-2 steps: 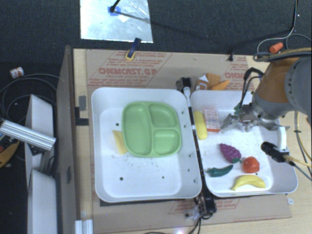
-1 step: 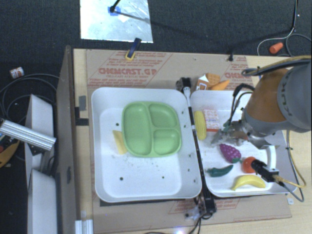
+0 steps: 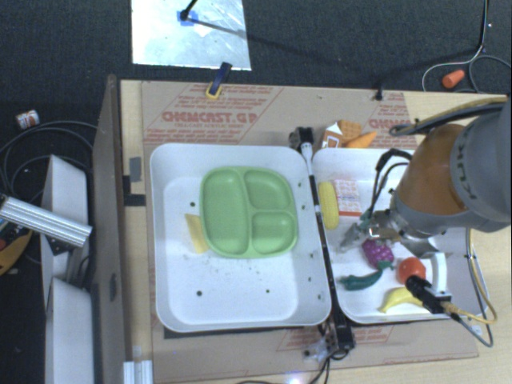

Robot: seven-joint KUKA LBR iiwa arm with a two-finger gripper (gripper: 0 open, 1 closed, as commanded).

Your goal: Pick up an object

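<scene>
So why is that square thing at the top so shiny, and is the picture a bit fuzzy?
In the camera view, the silvery sheet on the dark floor throws back the light as pale glare; the white bins look bright too; the whole camera view is soft, so small toys like the purple one lack crisp edges.

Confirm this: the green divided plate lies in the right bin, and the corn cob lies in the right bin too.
Not quite. In the camera view the green divided plate lies in the left bin, not the right. The corn cob does lie in the right bin.
</scene>
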